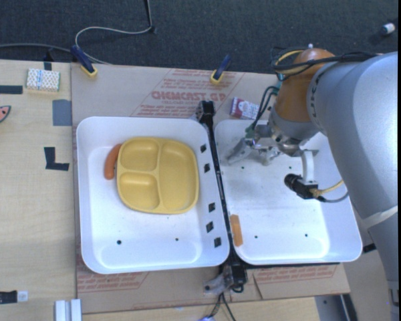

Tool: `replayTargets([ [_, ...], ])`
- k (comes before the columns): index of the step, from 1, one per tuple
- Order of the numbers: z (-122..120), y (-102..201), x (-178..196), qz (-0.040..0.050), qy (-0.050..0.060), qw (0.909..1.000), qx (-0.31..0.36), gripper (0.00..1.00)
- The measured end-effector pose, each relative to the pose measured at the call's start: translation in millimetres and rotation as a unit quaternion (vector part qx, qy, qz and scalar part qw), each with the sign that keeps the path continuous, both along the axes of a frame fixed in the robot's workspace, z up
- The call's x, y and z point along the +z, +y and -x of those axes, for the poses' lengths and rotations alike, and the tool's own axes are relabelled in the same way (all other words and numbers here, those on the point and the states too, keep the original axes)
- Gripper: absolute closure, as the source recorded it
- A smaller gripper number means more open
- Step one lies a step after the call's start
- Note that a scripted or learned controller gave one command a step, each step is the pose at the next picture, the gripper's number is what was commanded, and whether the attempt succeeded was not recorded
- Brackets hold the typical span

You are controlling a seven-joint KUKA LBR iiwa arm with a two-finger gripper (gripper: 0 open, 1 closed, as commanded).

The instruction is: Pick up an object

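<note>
Bins: two shallow white bins side by side on the table, the left bin (93,246) and the right bin (334,243).
Left bin contents: one yellow divided plate (158,174) with three compartments, and one orange sausage-shaped piece (109,163) touching the plate's left edge.
Right bin contents: one small orange piece (236,229) lying against the left wall, near the front.
Arm: one grey arm (361,112) reaching in from the right, over the right bin's back half.
Gripper: one gripper (244,151) low over the right bin's back left area; its fingers look slightly parted, with nothing between them.
Beyond the bins: one small red-and-white packet (242,108) on the cardboard, two blue-and-yellow clamps (84,60) at the table's back edge.
</note>
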State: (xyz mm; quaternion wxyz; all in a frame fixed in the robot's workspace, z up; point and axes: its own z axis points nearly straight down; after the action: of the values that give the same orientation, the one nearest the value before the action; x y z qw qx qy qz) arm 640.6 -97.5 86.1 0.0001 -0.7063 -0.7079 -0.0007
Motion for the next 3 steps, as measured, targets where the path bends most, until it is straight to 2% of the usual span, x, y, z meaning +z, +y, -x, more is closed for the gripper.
replayTargets([
  [1,0,0,9,0.0005,0.001,1.0,0.001,1.0],
  [2,79,65,98,-0.0002,0.001,1.0,0.0,1.0],
  [3,79,64,98,-0.0001,0.001,1.0,0.0,0.0],
])
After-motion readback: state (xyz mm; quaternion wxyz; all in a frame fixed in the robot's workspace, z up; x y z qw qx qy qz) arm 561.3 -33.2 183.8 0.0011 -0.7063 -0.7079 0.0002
